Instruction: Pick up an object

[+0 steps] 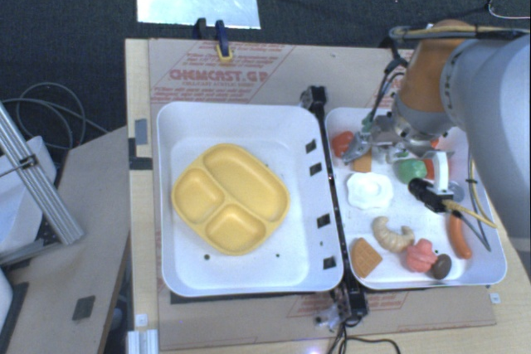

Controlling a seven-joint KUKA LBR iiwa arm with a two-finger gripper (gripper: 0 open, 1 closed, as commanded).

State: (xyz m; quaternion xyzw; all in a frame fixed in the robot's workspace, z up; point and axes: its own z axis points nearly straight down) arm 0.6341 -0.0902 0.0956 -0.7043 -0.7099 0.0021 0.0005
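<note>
Over on the left, the left bin [249, 265] carries one thing: a yellow divided plate [230, 197], lying flat with three compartments, turned a little askew, plain to see.

Across the dark strip between the bins comes the right bin [479, 269], and here it gets crowded. At its upper left corner sits a red toy [341, 143], partly covered by the gripper [362, 150], which is low over that corner, right beside the red toy and just above a small orange piece [361, 165]. Is the gripper wide or narrow? It cannot be told: the tip is a tangle of grey metal from this angle, and nothing can be seen held in it.

Below that lies a white fried-egg toy [369, 191], in the open. Nearer the front wall, an orange cracker [365, 257] and a pale, knobbly croissant shape [392, 234] lie close together. A green toy [410, 171] peeks out from under the wrist, its top hidden. At the front, a pink lump [420, 255] touches a small dark brown piece [441, 266]; what either depicts is hard to say. An orange sausage shape [458, 235] lies at the right.

The grey arm [489, 95] covers the bin's far right corner and runs off the frame.
</note>
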